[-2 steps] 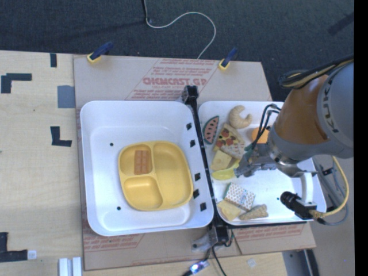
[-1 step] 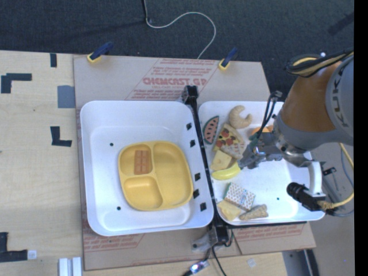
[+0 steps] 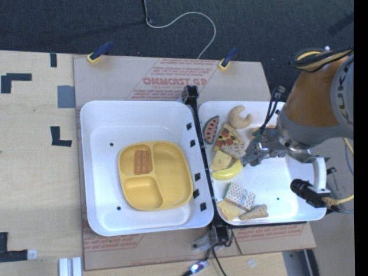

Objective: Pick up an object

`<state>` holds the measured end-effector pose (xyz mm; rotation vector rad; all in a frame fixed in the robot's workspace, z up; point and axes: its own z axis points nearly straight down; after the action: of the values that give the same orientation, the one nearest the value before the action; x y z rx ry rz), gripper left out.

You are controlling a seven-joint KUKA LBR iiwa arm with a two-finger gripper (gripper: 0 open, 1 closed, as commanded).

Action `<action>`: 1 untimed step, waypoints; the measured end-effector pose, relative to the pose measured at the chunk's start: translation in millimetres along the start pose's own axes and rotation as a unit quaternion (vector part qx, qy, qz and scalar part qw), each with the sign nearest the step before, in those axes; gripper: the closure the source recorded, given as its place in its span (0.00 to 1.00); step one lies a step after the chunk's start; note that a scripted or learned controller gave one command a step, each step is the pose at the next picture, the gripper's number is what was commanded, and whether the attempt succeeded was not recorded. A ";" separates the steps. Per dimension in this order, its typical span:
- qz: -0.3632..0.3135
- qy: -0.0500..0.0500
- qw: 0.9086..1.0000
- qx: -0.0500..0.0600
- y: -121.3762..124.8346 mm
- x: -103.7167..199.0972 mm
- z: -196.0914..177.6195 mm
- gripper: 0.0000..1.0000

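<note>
Currently the grey arm with the orange band (image 3: 313, 96) reaches in from 3 o'clock, wrist angled down over the right shallow white bin (image 3: 287, 197). The dark two-finger gripper (image 3: 251, 157) sits low, just beside the toy food pile; can't tell whether the claw is apart or together, too dark and small.

Right bin count: one watermelon slice (image 3: 211, 129) at 11 o'clock, one beige croissant-shaped piece (image 3: 238, 117) at 12, one pizza-like slice (image 3: 230, 141) under it, one yellow banana-shaped piece (image 3: 227, 170) just at 9 o'clock of the gripper, one checkered cracker (image 3: 240, 196), one tan biscuit (image 3: 253, 213) at 6 o'clock.

Left shallow white bin (image 3: 98, 171): one yellow compartment tray (image 3: 167, 180) with one brown chocolate bar (image 3: 142, 160) in its 10 o'clock compartment.

Two blue-yellow clamps (image 3: 99, 51) hold the cardboard sheet (image 3: 172, 79) at 12 o'clock. A white cable (image 3: 190, 17) loops beyond.
</note>
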<state>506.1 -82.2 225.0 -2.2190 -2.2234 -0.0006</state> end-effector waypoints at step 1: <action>-0.002 0.001 1.000 0.002 -14.3 59.3 0.3 1.00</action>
<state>491.7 -22.9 224.7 -2.2110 -2.2260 0.0019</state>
